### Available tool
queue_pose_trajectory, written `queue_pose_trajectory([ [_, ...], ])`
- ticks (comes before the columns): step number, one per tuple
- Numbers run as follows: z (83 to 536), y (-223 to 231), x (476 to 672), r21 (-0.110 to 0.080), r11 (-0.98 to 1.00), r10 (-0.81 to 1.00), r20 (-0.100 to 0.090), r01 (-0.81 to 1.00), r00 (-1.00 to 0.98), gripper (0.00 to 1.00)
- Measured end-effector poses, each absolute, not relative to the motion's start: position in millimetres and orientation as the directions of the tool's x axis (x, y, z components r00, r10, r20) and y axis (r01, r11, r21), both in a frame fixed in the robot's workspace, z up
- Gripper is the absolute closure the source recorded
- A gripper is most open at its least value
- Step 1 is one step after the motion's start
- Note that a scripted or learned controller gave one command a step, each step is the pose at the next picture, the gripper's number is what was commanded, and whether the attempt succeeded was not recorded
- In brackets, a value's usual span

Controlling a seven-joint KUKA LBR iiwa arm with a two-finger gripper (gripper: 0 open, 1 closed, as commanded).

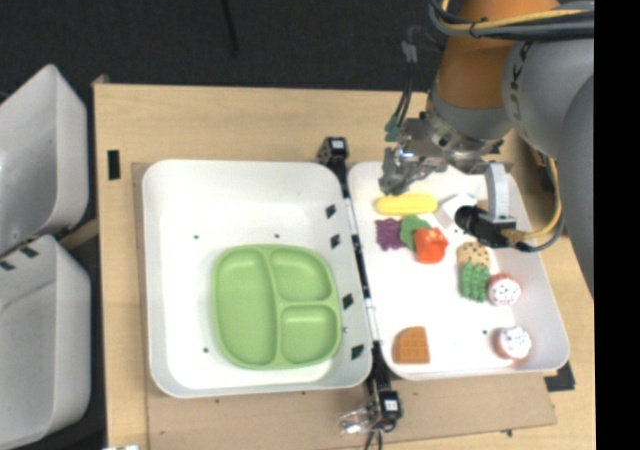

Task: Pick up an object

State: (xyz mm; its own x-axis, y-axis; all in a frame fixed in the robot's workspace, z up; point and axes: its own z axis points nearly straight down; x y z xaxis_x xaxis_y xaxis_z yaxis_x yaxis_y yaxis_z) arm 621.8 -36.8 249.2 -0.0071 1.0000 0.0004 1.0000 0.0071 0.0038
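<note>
I see the gripper (398, 170) hanging low over the far-left corner of the right bin (455, 323), under the orange band of the arm (500, 48). From this slanted angle I cannot tell how it is set, and I see nothing held in it. It sits just beyond the yellow corn-like piece (406, 204), very near it, though I cannot say whether they touch.

The objects to pick from all lie in the right bin. The yellow piece lies crosswise near the bin's far edge. Just in front of it sit a small purple piece (387, 233), a green piece (412, 228) and a red-orange piece (430, 245), bunched together and touching or nearly so. Toward the right wall I see a pale dotted piece (474, 256) above a green knobbly one (473, 283), with a round white-and-red piece (504, 290) beside them. Near the front edge lie a brown waffle-like square (411, 344) and, toward the front-right corner, another round white piece (514, 342).

A black and white fitting on the arm (482, 216) hangs over the bin's far-right part, close to the red-orange piece.

The left bin (180, 198) carries a green divided plate (277, 306) in its front half, well apart from the gripper.
</note>
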Motion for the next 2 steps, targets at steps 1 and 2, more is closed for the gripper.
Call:
queue_pose_trajectory([
  [1, 231.9, -29.2, 624.6, -0.001, 0.003, 1.000, -0.001, 1.000, -0.003, 1.00],
  [2, 251.9, -35.5, 623.9, 0.003, 0.001, 1.000, -0.001, 1.000, -0.001, 1.00],
])
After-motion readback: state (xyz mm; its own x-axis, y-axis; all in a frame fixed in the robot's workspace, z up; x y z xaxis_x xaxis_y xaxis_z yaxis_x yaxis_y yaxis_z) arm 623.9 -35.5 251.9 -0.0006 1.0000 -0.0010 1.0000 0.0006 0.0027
